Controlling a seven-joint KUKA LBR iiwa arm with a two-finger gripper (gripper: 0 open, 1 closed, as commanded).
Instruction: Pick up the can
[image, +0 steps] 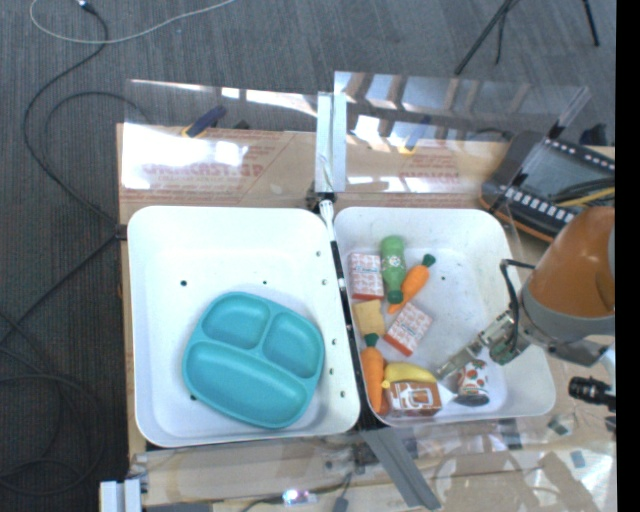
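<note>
Can: the small cylindrical tin with a red-and-white label (474, 382) lies tipped on its side at the near right corner of the right-hand shallow white plastic bin (520, 250), its dark open-looking end toward the bin's front wall.
End effector: the metallic two-finger tool (478, 354) sits just above and beside the can; I cannot tell from this slant whether it is released or clenched, and nothing is visibly grasped.
Step in hand: by my judgement, the approach to the grasp; the can rests on the bin floor, not yet lifted.
Next move calls for: probably a descent centred across the can's round body, since a smooth metal cylinder on its side could roll away from an off-centre pinch.
Near neighbours: a boxy orange-and-red carton (413, 398) and a yellow banana-shaped toy (408, 373) lie just left of the can, close enough to crowd the grasp.
Arm: glossy grey body with an orange band (578, 270), rounded, entering from the right.
Middle of the right bin: a flat red-and-white packet (408, 329), a pale yellow wedge (369, 318), matte orange carrot toys (412, 283).
Farther in: a green bottle-shaped toy (393, 256).
Left bin: a smooth teal divided plastic plate (255, 357) with three compartments on the left-hand white bin (160, 260).
Bench: brown board surface (200, 165) with reflective clear panels beyond.
</note>
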